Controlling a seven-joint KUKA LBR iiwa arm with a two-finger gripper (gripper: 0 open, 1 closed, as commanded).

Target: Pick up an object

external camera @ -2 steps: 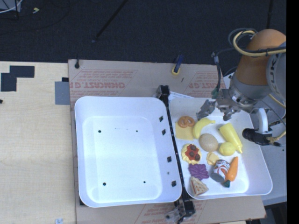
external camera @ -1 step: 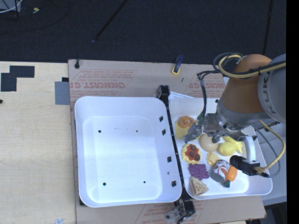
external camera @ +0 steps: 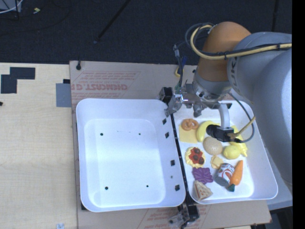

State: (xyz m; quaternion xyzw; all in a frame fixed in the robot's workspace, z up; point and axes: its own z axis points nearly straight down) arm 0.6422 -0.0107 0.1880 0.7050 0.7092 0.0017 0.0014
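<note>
The right white bin (external camera: 267, 185) holds several toy foods. Among them are a brown pretzel (external camera: 189, 124) on a yellow slab (external camera: 187, 136), a beige potato (external camera: 213, 146), a yellow lemon (external camera: 232, 151) and a red-topped pizza piece (external camera: 195, 156). Nearer the front lie purple grapes (external camera: 202, 175), a small can (external camera: 223, 171), an orange carrot (external camera: 237, 171) and a bread wedge (external camera: 202, 191). My gripper (external camera: 190, 106) hangs over the bin's far left corner, just above the pretzel. No object shows between its fingers.
The left white bin (external camera: 90, 128) sits beside the right one, with a dividing rim (external camera: 174, 151) between them. Both rest on a cardboard sheet (external camera: 114, 82). The grey arm (external camera: 267, 80) covers the right bin's far right side.
</note>
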